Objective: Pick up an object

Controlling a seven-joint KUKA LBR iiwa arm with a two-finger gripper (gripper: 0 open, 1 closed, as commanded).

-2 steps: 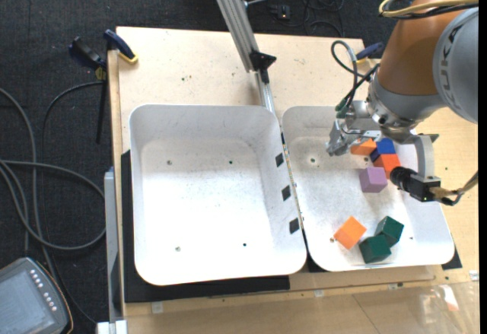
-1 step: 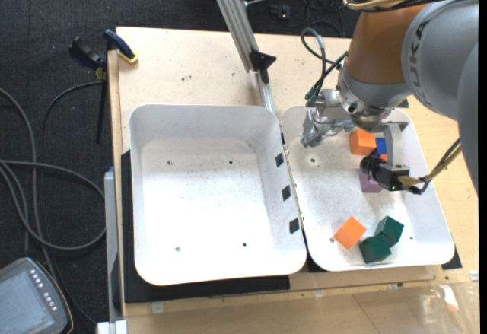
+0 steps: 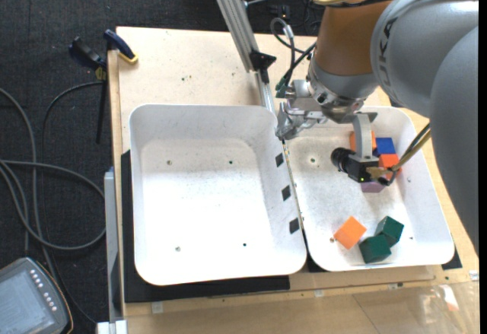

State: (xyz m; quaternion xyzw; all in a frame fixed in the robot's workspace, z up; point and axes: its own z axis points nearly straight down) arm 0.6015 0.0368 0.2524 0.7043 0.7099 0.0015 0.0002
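My gripper [image 3: 290,124] hangs below the orange band of the wrist, at the far left corner of the right bin [image 3: 434,195], close to the wall shared with the left bin. Nothing shows between its tips. Several small blocks lie in the right bin. An orange block [image 3: 350,233] and two dark green blocks [image 3: 392,228] [image 3: 375,249] sit near the front. A blue block [image 3: 386,146], a red-orange block [image 3: 390,160] and a purple block [image 3: 372,187] cluster by the right side, partly hidden by the wrist hardware.
The left bin [image 3: 152,173] is a white tray holding only dark specks. A slanted metal rail [image 3: 232,9] runs from the back down to the bins' shared corner. A blue and yellow clamp [image 3: 114,47] lies at the bench's back left.
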